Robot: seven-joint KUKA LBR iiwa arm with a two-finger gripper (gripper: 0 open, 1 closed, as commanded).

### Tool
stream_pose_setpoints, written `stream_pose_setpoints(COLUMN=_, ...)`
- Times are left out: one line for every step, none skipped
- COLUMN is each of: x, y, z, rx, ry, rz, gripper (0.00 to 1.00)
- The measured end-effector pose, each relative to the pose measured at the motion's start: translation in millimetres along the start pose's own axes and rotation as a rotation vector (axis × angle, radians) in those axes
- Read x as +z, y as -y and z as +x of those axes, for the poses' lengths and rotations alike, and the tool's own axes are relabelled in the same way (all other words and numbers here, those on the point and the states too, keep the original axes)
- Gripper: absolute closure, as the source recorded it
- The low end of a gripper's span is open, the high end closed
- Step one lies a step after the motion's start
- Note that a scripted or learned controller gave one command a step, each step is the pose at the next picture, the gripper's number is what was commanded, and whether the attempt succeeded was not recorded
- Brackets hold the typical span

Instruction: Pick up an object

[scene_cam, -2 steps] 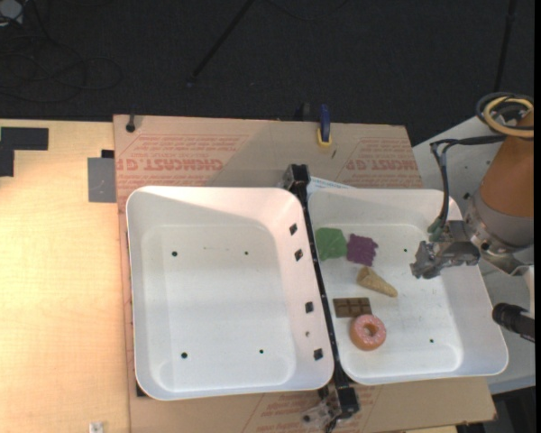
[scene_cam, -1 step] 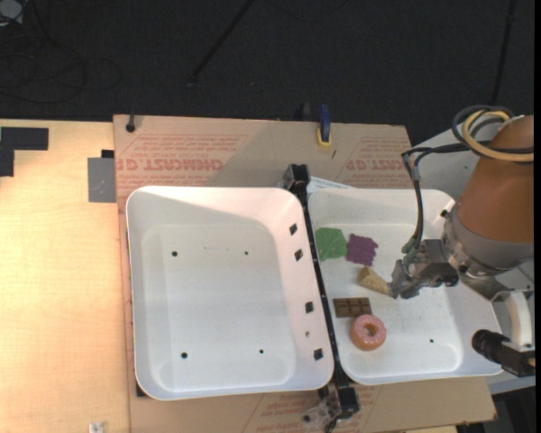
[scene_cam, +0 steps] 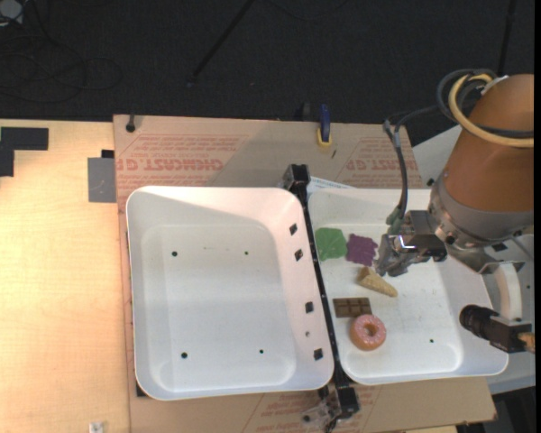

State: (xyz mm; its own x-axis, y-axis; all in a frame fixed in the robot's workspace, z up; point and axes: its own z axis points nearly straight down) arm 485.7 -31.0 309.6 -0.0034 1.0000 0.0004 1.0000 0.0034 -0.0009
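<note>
A green piece (scene_cam: 330,243) is lying at centre frame in the right bin (scene_cam: 451,354); a purple piece (scene_cam: 362,248), brown bar (scene_cam: 353,308), pink doughnut (scene_cam: 368,333) and cone (scene_cam: 377,284) are sitting rightward; the gripper (scene_cam: 395,262) is hovering just above the cone.

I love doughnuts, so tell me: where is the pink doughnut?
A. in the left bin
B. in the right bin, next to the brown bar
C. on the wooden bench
B: the pink doughnut lies in the right bin, just below the brown bar.
</note>
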Motion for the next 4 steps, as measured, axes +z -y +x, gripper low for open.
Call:
stream_pose_setpoints(x=36, y=9, z=-53, rx=0.007, ry=0.0, rz=0.005, gripper=1.0)
stream_pose_setpoints(x=-9, y=-10, z=8, rx=-0.003, ry=-0.001, rz=-0.002, gripper=1.0)
stream_pose_setpoints(x=46, y=11, z=-7, rx=0.005, ry=0.0, rz=0.007, gripper=1.0)
stream_pose_setpoints(x=-80, y=9, z=22, rx=-0.001, ry=0.0, rz=-0.007, gripper=1.0)
